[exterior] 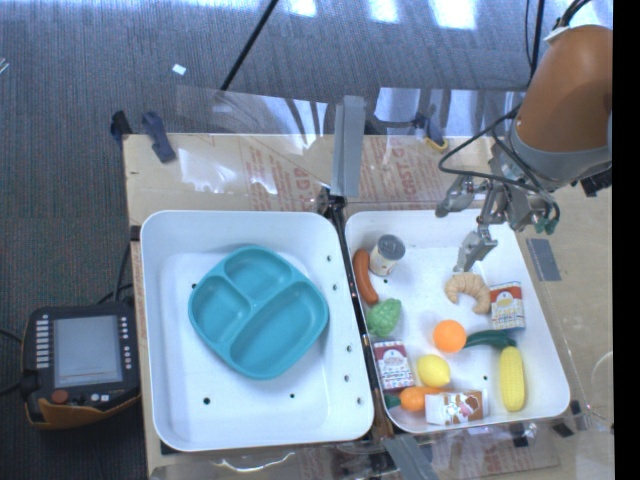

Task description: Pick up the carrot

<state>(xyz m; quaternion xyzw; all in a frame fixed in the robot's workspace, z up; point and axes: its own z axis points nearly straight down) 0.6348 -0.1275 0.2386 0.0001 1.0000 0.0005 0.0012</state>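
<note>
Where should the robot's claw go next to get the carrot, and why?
Probably toward the camera and a bit left. The gripper hangs above the croissant at the far side of the right bin, while the carrot lies at the near edge, squeezed between the lemon and a small carton.

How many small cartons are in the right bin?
3: one carton by the croissant, one beside the lemon, one at the near edge. Others may be hidden.

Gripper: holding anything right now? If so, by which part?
Nothing is held. The gripper hangs above the croissant, with no object between its fingers; the carrot lies untouched.
</note>
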